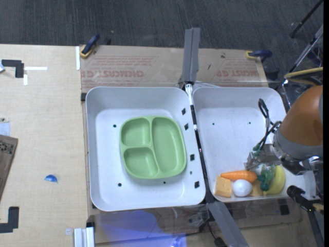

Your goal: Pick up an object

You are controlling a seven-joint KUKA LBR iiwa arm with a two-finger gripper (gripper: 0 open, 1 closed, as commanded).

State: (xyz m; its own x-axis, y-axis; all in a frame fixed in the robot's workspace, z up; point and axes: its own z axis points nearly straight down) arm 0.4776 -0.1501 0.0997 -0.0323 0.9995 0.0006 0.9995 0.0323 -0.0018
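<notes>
The right bin [231,117] serves as the landmark for all positions below.

**Candidate objects.** A small cluster of toy food lies in the near corner of the right bin, on the arm's side. It consists of a carrot [238,175], a white egg [241,188], a yellow wedge [223,187], a banana [278,181] and a green piece [267,178] that is too small to identify. The items touch or overlap one another; the carrot rests across the top of the wedge and the egg.

**Handling, as judged.** All items look like light, rigid, hollow plastic with smooth skins, so slip is more likely than crushing.
- Carrot: long and narrow; take it across its middle, jaws square to its length.
- Egg: round and slick; likely to squirt out unless gripped on its widest line.
- Wedge: flat faces offer the surest hold, but it lies against the bin wall.
- Banana: curved and partly covered by the arm.

**Gripper.** The gripper [259,159] sits low over the cluster, just above the carrot's tip and the green piece. Whether the jaws are wide, narrow or closed on anything cannot be told; the wrist hides them.

**Containers.** The left bin [103,138], touching the right bin along the shared edge, holds a green three-compartment tray [153,147]; its compartments hold nothing. Both bins rest on the tabletop [41,117].
</notes>
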